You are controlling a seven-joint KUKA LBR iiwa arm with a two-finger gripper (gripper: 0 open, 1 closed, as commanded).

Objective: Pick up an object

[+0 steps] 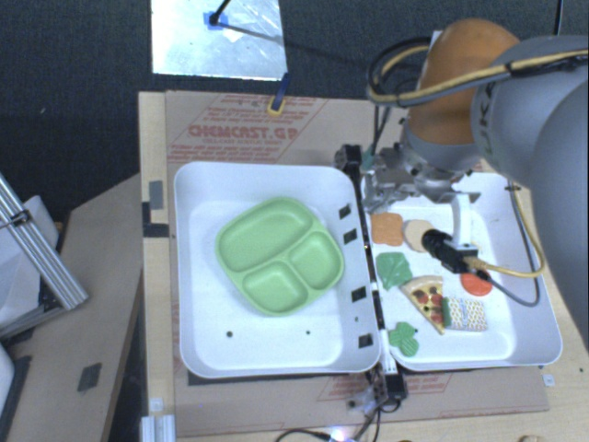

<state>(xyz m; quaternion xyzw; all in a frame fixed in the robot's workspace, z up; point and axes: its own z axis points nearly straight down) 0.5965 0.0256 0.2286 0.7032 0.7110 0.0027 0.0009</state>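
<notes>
- Green plastic plate (279, 254) with three compartments lies near the middle of the left bin (198, 191), turned at a slant to the bin's walls.
- White and shallow, the left bin and the right bin (534, 330) stand side by side and meet along one edge set with small black clips. Both rest on a brown cardboard sheet (239, 127) with red print, which lies on the tabletop (101, 274).
- Grey arm (534, 127) with its orange band (460, 63) reaches in from the right and bends down over the far part of the right bin.
- Metal claw (377, 191) hangs over the right bin's far left corner, just beside the wall shared with the left bin. From this angle I cannot tell whether it is spread or pressed together.
- Toy foods, the things to pick from, all lie on the floor of the right bin.
- Orange waffle piece (387, 229) lies closest to the claw, on its near side, with a tan round piece (416, 236) just beside it on the right.
- Green leaf piece (394, 270) lies nearer the camera than the waffle, close to the shared wall.
- Pizza slice (426, 297) lies beside that leaf, with a patterned block (467, 314) touching or almost touching its right side and a red round piece (476, 284) a little beyond the block.
- Second green leaf (403, 339) lies by the near left corner, apart from the rest.
- Silver foil sheet (218, 26) lies beyond the cardboard on the dark floor covering (74, 63).
</notes>
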